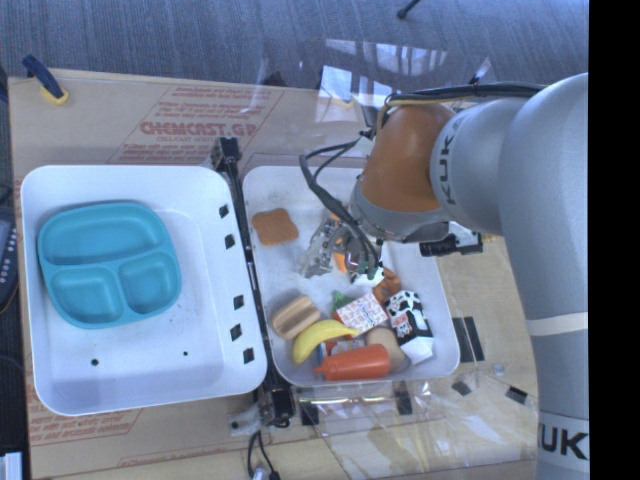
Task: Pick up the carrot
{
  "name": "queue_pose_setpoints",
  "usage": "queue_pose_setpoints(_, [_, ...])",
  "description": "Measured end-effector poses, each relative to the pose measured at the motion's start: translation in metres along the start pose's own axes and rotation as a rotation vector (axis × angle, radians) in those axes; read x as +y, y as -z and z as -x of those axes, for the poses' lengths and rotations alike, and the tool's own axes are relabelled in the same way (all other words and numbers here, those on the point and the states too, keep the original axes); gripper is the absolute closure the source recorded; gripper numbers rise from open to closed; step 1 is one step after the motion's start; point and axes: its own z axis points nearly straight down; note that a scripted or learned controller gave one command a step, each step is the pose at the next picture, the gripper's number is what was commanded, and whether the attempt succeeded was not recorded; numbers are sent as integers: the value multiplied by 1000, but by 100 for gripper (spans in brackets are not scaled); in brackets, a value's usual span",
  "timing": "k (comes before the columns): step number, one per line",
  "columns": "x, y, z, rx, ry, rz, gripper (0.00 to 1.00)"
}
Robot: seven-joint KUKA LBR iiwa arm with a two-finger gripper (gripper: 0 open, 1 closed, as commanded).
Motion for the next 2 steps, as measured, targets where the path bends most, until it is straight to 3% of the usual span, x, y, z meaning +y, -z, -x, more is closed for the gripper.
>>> queue_pose_setpoints(1, [2,12,2,-5,8,-1,100])
queue_pose_setpoints(2, [42,104,-55,-11,-6,2,100])
